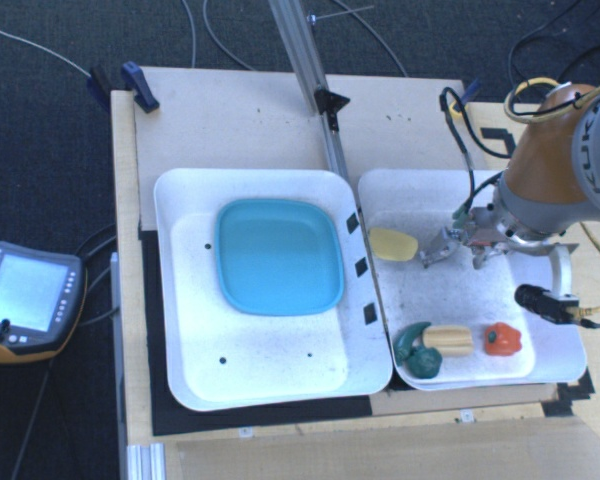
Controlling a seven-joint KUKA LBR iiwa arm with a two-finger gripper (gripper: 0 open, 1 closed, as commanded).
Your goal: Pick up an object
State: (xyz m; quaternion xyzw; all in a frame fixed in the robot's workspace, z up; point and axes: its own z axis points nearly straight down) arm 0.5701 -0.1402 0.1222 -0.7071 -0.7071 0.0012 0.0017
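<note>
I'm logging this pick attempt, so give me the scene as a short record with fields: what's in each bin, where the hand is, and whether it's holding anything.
left bin: holds a blue plate
right bin: yellow piece near its left wall; green piece, tan block and red-orange piece in a row along the near edge
hand: low over the right bin, just right of the yellow piece
held object: none seen between the fingers
arm entry: from the right

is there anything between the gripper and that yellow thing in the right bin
Nothing visible. The gripper sits just right of the yellow object, with bare bin floor between them. The green piece, tan block and red-orange piece lie along the right bin's near edge.
</note>
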